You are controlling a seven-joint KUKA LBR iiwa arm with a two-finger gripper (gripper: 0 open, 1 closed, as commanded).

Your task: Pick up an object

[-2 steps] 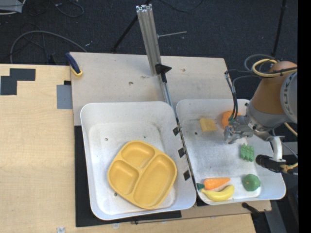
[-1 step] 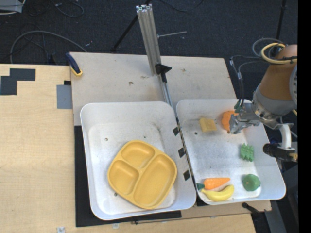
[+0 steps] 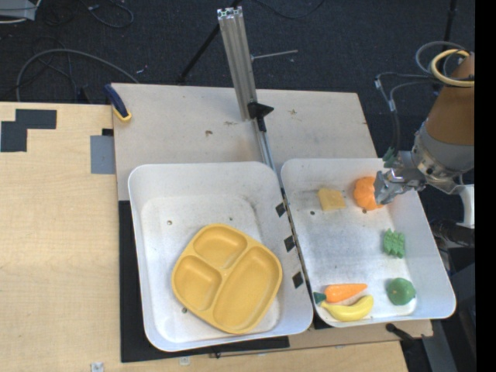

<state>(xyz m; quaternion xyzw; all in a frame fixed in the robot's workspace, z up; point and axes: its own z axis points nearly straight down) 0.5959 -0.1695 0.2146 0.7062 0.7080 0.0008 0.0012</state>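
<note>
Step in hand: the orange ball point(image 3: 364, 193) in the upper part of the right bin point(image 3: 440, 307) is being gone for, it seems.
Pincer: the gripper point(image 3: 387, 187) is seen right beside the orange ball, on its right, perhaps touching it. It cannot be told if the pincer is wide or narrow, because that spot is small and dark.
Held or not: the ball cannot be seen between anything, so no hold should be counted yet.
Doing it well: the ball should be closed on across its middle, not its edge, since a round thing can roll or pop out. It should be lifted slowly and straight up.
Close by: the yellow block point(image 3: 332, 200) lies near the ball on its left and should not be bumped.
Other things: a green piece point(image 3: 394, 242), a green ball point(image 3: 400, 291), a carrot point(image 3: 344, 291) and a banana point(image 3: 349, 308) lie lower in the same bin, well apart from the pincer.
Left bin point(image 3: 147, 208): the yellow tray point(image 3: 226, 277) lies in it.
</note>
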